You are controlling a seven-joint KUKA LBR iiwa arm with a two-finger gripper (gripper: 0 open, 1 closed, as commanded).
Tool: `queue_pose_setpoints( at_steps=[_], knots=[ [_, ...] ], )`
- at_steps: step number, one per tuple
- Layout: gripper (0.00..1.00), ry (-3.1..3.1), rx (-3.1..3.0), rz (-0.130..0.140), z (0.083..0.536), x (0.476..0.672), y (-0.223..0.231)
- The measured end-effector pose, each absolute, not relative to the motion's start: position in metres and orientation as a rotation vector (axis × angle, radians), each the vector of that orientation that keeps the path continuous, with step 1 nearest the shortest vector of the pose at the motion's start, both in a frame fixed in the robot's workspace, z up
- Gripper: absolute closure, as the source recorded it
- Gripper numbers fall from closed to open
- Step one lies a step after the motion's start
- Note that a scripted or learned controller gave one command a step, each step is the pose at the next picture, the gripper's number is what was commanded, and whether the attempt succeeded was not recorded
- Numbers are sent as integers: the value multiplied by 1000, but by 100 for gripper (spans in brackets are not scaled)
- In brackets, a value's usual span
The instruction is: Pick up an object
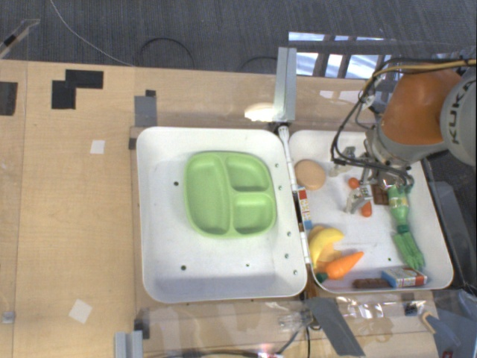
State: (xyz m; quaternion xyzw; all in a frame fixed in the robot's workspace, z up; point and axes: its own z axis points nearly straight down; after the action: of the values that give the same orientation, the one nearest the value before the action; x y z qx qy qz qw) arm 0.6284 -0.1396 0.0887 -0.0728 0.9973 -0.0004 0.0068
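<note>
Arm over right bin (440,271), gripper (361,198) low beside small orange piece (366,209); jaw state indiscernible.

The grey arm (455,118) comes in from the right at the upper edge, its orange band (417,110) above the wrist, and bends down so the hand (361,200) points downward, dark cables looping beside the wrist.

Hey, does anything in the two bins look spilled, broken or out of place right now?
Nothing stands out. The green divided plate lies flat in the left bin. In the right bin, the egg, banana, carrot and small box lie loosely, none visibly spilled or damaged. The hand hovers over that bin.
</note>
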Motion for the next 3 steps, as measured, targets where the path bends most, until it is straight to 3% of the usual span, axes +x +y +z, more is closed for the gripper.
queue_pose_setpoints(
  at_steps=[1,2,3],
  knots=[
    [0,3128,48,-3,90,571,-177],
    [0,3123,154,-2,90,580,-137],
    [0,3128,-12,-6,89,581,-194]
  ],
)
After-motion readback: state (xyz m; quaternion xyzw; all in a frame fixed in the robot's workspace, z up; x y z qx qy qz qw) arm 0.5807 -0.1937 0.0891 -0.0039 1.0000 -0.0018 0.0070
